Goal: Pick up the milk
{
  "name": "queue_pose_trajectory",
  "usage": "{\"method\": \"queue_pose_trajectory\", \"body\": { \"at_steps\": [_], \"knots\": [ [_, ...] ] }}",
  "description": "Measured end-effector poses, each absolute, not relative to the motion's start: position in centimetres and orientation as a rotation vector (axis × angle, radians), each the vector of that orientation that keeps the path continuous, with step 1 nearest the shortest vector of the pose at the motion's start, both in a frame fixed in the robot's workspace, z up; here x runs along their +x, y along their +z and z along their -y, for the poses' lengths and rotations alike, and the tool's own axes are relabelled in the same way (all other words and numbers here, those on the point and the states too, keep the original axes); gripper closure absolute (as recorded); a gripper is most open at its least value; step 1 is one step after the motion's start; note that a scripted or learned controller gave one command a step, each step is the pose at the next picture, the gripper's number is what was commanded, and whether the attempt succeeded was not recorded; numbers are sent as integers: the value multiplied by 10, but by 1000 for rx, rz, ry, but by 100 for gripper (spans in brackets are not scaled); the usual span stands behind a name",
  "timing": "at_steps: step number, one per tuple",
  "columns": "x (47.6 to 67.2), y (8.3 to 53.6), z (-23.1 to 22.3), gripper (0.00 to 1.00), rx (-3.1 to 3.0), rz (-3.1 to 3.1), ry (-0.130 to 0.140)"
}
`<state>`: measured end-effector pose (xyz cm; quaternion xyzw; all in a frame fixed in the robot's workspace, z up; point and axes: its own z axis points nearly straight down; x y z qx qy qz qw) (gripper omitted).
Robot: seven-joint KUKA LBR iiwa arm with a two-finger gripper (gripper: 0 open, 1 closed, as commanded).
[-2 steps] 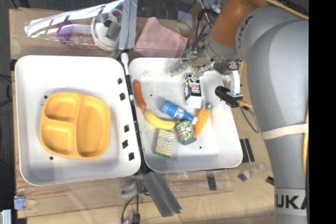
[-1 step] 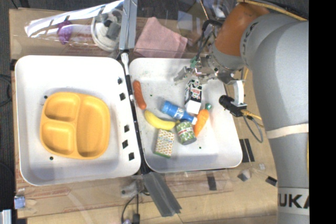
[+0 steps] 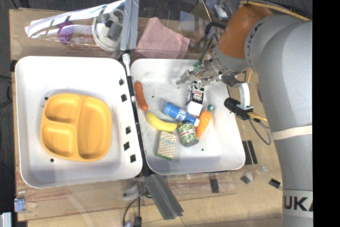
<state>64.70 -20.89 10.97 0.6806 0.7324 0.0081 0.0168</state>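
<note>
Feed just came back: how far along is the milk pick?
Done: the gripper is over the right bin, right above the milk carton. In hand: nothing visibly held; the carton lies among the other items. Left: grasping and lifting it.

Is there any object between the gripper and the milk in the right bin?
Nothing visible does. The gripper is directly above the milk, at its upper end. The blue bottle and carrot touch the milk's lower end.
</note>
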Motion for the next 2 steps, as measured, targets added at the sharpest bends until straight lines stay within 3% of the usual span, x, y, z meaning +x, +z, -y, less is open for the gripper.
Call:
{"method": "queue_pose_trajectory", "body": {
  "at_steps": [1, 2],
  "knots": [
    [636, 110, 210, 0, 2032, -2348, 24],
    [639, 124, 211, 100, 2026, -2346, 24]
  ]
}}
